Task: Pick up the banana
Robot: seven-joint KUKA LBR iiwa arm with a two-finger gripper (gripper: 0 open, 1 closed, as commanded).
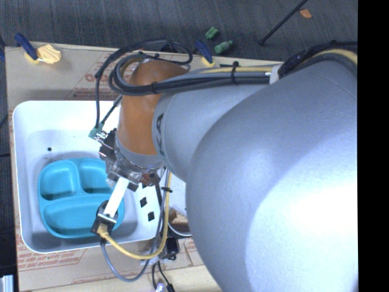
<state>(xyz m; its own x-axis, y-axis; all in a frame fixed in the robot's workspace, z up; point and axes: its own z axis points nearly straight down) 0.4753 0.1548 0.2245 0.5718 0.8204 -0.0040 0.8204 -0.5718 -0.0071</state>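
Note:
My arm's orange band (143, 114) and wrist hang over the seam between the two bins. The gripper (146, 201) points down below the wrist, near the right wall of the left bin (24, 126). The big grey arm (267, 175) covers the right bin almost entirely, hiding whatever lies in it. A small brown-and-white object (179, 221) peeks out under the arm just right of the gripper; I cannot tell what it is.
A blue divided plate (67, 193) lies in the left bin, at its front left. Cables loop around the wrist. A yellow clamp (47, 55) sits on the bench's far left corner, with green bits (217, 40) on the floor beyond.

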